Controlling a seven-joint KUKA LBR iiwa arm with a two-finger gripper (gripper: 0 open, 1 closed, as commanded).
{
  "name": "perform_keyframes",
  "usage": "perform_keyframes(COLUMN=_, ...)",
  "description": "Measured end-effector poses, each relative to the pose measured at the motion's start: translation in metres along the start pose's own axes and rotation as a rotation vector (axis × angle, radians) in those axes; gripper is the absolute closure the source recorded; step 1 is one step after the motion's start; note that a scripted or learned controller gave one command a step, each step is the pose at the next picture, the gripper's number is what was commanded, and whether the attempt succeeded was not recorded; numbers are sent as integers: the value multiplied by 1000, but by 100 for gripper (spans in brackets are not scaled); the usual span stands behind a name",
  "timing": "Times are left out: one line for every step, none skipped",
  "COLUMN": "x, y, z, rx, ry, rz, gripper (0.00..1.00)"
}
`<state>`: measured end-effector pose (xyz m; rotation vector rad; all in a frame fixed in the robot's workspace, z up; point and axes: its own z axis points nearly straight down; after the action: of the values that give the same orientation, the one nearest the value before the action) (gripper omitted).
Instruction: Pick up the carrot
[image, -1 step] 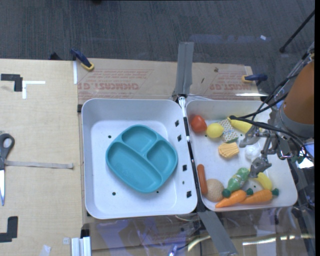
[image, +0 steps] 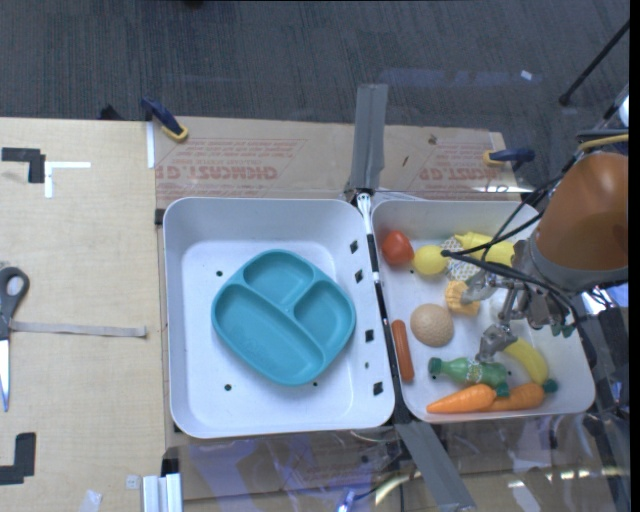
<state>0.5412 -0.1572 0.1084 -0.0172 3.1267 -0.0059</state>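
Carrot (image: 462, 400) lies flat at near edge of right bin (image: 575, 400), tip pointing left, touching green bottle (image: 468, 372) | gripper (image: 492, 345) hovers just above bottle, holds nothing, finger opening: cannot tell | advice: shift toward near edge, descend straddling carrot across its width, avoid bottle and banana (image: 530, 360)
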Motion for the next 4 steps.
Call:
perform_keyframes(x=-39, y=53, z=4, rx=1, ry=-14, rz=130, gripper=0)
perform_keyframes(x=-82, y=58, z=5, rx=-2, ry=-1, rz=303, gripper=0)
perform_keyframes(x=-80, y=64, z=6, rx=-5, ry=1, rz=662, gripper=0)
perform_keyframes(x=-83, y=63, z=-4, rx=-3, ry=-10, rz=659, gripper=100)
